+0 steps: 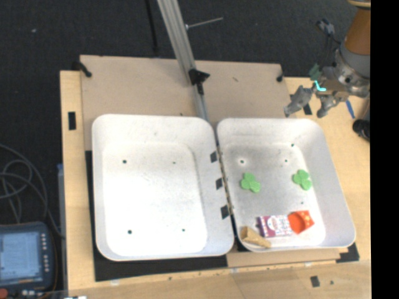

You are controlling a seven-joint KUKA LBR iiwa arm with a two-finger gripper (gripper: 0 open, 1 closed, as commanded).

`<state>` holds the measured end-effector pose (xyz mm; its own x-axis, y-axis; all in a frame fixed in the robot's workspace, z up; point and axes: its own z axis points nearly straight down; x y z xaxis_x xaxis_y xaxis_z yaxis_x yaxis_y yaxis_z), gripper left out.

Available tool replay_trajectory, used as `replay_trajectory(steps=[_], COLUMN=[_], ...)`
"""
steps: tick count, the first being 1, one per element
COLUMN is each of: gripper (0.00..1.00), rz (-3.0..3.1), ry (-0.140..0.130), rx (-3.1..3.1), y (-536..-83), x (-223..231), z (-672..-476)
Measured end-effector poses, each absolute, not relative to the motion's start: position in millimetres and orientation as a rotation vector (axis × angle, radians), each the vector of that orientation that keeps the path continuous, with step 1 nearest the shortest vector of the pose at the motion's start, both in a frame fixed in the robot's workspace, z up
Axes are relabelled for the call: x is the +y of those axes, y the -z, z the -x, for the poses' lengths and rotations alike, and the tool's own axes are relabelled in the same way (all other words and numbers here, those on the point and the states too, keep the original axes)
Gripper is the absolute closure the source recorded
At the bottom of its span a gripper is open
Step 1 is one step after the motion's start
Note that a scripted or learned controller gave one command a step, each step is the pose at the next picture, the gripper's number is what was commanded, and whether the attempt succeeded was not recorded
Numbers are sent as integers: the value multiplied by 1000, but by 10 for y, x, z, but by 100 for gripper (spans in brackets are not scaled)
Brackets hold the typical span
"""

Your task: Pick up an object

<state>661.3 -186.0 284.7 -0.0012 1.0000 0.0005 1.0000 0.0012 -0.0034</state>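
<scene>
While the gripper [313, 108] hangs over the right bin's [330, 161] far rim, fingers spread w/ nothing between, it's pre-grasp.
Green clover [302, 179] lies nearest; next: drop and clench on it.

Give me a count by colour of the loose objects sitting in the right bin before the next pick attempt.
Green: 2, one near the middle, one toward the right wall
Purple and white: 1, a small packet
Red-orange: 1, a small item touching the packet
Tan: 1, a piece at the near left corner
Total: 5
</scene>
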Motion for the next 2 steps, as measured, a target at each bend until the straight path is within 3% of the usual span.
replay_trajectory(steps=[1, 2], gripper=[0, 0], rz=[2219, 2219], ry=[-3, -6], rx=[-2228, -2225], y=[-2880, -2457], x=[-1866, -1881], z=[-6618, -6649])
